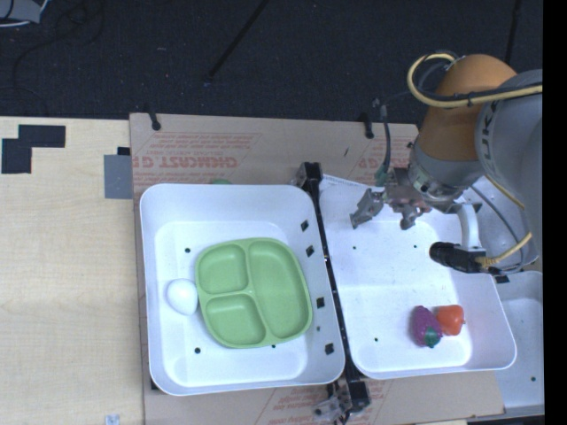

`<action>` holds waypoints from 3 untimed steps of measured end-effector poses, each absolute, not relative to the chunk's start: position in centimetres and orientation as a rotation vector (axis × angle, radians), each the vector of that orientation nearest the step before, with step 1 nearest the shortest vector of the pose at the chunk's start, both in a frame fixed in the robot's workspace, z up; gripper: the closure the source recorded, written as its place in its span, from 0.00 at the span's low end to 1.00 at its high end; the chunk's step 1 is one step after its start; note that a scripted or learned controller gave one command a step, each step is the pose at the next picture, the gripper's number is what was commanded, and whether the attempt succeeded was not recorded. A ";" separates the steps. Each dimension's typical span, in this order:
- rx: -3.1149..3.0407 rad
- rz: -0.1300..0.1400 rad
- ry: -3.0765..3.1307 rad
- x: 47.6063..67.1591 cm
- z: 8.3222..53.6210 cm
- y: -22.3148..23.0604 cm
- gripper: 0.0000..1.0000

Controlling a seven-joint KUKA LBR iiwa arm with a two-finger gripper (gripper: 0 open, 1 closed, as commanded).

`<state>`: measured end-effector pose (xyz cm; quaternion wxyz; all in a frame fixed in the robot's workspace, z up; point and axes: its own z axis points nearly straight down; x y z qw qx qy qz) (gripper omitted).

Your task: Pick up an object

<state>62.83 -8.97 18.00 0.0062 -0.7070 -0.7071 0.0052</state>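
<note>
Arm poised over the right bin, nothing in its grasp.

The two grey fingers [387,209] are spread apart and bare above the far end of the shallow white right bin [381,361]. Toward that bin's near right corner lie a purple toy [423,325] and an orange toy [450,319], touching. Left of that bin, the white left bin [168,361] holds a green three-compartment plastic plate [252,291] with a white egg [182,296] beside it.

arm [469,122]: reaching from right | gripper [386,212]: fingers apparently spread, holding nothing
</note>
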 end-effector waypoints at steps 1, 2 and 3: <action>-2.219 0.001 -2.223 63.1 18.9 -9.0 0.00; -2.217 0.007 -2.218 62.4 12.9 -9.4 0.00; -2.217 0.006 -2.218 62.3 8.5 -9.2 0.00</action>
